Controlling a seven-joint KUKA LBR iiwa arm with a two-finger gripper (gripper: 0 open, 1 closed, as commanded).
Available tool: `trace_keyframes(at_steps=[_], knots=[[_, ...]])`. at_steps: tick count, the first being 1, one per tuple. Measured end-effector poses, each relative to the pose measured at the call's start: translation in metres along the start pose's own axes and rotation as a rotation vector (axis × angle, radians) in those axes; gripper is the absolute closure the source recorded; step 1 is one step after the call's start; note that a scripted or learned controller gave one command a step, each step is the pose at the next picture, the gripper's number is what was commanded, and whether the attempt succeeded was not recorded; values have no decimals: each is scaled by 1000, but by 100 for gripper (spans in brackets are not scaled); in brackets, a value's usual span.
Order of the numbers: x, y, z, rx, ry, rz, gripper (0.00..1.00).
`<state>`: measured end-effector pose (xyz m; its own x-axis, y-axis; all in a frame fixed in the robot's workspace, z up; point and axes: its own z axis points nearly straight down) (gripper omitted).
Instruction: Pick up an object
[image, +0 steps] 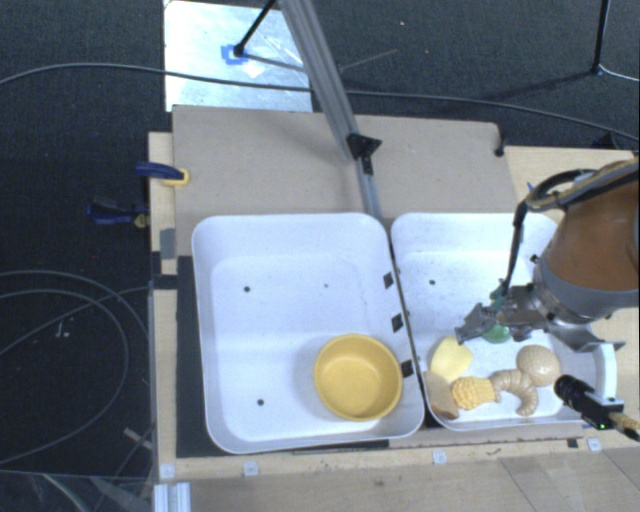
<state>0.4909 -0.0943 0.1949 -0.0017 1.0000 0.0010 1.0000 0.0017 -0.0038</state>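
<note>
Gripper (480, 328) hangs low in right bin (440, 250), fingers maybe parted, can't tell. Near it: 1 pale yellow piece (450, 358), 1 corn cob (474, 392), 1 tan figure (528, 375). Left bin (250, 250): 1 yellow bowl (357, 376).

My gripper (478, 328) hangs over the right bin (440, 260), just behind the toys (495, 380) crowded at its front edge. A bowl (358, 376) sits front-right in the left bin (270, 270).
</note>
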Motion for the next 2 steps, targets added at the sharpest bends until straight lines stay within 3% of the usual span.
trace_keyframes(at_steps=[2], knots=[[9,-7,107,1,0,1,0]])
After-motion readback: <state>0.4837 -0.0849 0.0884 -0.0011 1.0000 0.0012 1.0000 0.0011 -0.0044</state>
